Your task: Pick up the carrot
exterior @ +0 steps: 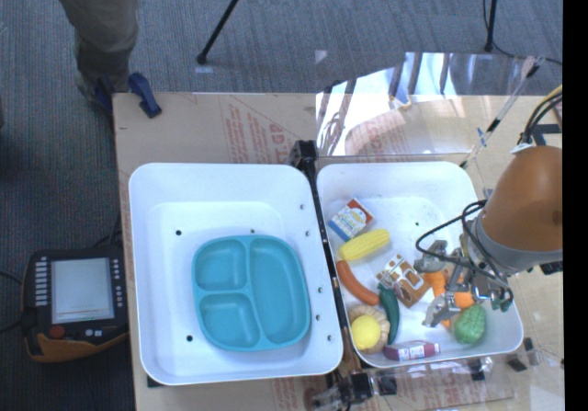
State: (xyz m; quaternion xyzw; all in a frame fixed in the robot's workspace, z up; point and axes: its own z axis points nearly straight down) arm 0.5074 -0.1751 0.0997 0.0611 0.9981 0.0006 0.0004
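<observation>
Carrot (356, 282) lies in the right bin (432, 175), just below the corn (365, 244); gripper (455, 294) hangs right of it, grip state unclear.

The carrot (356, 282), a smooth orange toy tapering toward one end, lies flat and slanted in the right bin (459, 181), close to that bin's left wall, just below the corn cob (365, 244).

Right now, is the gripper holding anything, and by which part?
Cannot be told: the gripper sits low among the right bin's toys, away from the carrot.
</observation>
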